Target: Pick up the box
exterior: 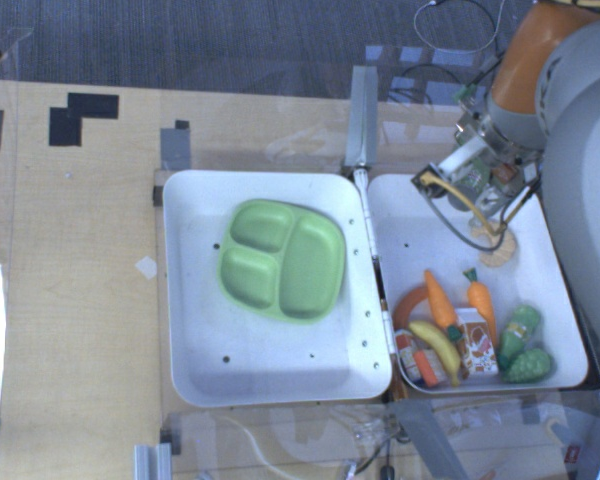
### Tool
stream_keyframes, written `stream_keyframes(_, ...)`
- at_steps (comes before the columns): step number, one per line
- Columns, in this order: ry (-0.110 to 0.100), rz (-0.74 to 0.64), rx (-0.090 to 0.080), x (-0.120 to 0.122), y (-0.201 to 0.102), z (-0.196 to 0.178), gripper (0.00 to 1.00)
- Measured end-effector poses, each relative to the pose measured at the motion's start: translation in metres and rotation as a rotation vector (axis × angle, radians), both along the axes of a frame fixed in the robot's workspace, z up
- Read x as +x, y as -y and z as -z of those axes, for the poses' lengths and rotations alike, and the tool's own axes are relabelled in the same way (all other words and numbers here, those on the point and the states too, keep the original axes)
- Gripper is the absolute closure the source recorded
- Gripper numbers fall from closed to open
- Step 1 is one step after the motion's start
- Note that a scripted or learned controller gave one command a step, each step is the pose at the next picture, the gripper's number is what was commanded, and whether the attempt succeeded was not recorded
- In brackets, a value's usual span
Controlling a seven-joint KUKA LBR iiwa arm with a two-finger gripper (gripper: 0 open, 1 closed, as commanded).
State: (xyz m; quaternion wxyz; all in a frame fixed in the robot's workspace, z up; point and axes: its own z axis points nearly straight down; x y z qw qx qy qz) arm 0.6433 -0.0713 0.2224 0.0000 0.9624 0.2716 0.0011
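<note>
The box, small and white with orange and red print, lies in the front part of the right bin, wedged between a banana and a green bottle. My gripper hangs over the back of the same bin, well behind the box and apart from it, with cables looping around it. Nothing shows between its fingertips.
Two carrots, a small red bottle, a green bumpy fruit and an orange ring crowd around the box. A tan disc lies under the gripper. The left bin holds a green divided plate.
</note>
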Motion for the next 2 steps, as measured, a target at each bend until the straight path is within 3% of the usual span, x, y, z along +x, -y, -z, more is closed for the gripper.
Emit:
stream_keyframes(1, 0.008, -0.009, 0.000, -0.072, 0.019, 0.133, 1.00)
stream_keyframes(2, 0.004, 0.126, 0.001, -0.022, 0.093, 0.135, 1.00)
